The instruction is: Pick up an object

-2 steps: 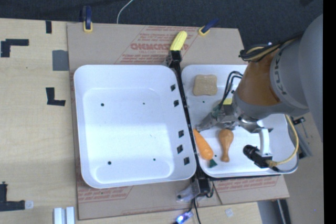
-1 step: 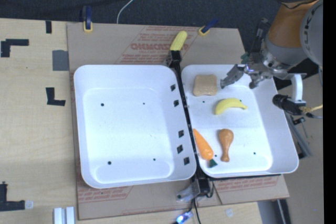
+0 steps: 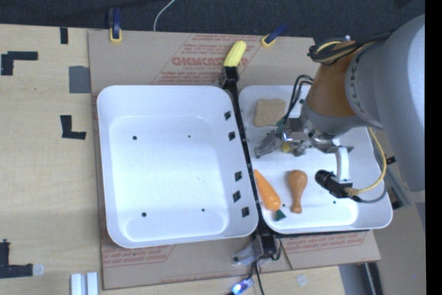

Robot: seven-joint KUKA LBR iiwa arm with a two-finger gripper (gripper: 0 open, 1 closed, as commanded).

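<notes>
In the right white bin (image 3: pixel 366 217) lie a tan square sponge-like piece (image 3: pixel 269 112) at the back left, an orange carrot (image 3: pixel 268 191) by the left wall, and a brown drumstick (image 3: pixel 297 188) beside the carrot. A small green bit (image 3: pixel 280 215) sits at the carrot's front end. My gripper (image 3: pixel 268 146) hangs low over the bin's left middle, between the tan piece and the carrot. It sits below the grey arm with its orange band (image 3: pixel 331 90). Nothing shows in its grasp.
The left white bin (image 3: pixel 110 169) stands next to the right one, with a black divider (image 3: pixel 238 148) between them. A yellow-handled clamp (image 3: pixel 235 54) and blue clips (image 3: pixel 114 17) hold the cardboard base at the back. A black cable end (image 3: pixel 331 183) hangs near the drumstick.
</notes>
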